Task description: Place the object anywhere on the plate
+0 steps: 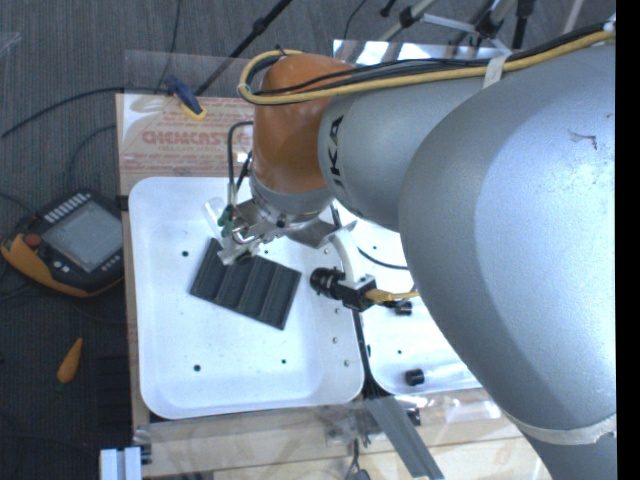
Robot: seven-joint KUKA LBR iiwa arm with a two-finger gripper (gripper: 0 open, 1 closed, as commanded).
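Two white bins on desk. Left bin (170,368) holds one dark ribbed plate (246,288), lying flat. Right bin (440,353) mostly hidden under arm. Claw (232,236) at plate's upper-left edge; open or closed — cannot tell. Object possibly small pale piece at claw, unclear.

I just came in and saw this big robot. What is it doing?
The big grey arm reaches in from the right. Its gripper hangs low over the left white bin, right at the top corner of a dark ridged plate lying flat there. I can't see an object between its fingers.
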